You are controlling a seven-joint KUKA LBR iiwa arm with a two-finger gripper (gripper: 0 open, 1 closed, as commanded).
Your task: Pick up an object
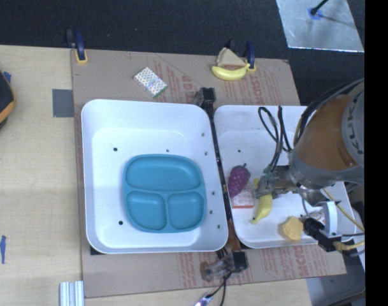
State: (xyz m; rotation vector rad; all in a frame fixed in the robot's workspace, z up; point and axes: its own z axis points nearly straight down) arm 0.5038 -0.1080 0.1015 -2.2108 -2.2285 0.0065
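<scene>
The arm reaches into the right bin [244, 123] and its gripper [268, 185] sits low, right over the top end of a small yellow banana [263, 208]. From where I stand I cannot tell how the tool is set, or if it has the banana at all. The arm's big grey and orange body covers too much.

Here is what I think could go wrong. The banana is thin, curved and smooth, so it could slip out or spin if it is pinched only at its tip. It lies just beside a purple bunch of grapes [238, 178] and a flat pink card [243, 199], so the tool might bump those or grab the wrong thing. A yellow lump [292, 228] sits near the bin's front edge too.

The banana looks like a toy. It is bright yellow with a dark tip, and it points down toward the front of the bin. It rests on the white floor, close to the wall between the two bins. The left bin [104, 132] holds a blue tray [163, 192].
</scene>
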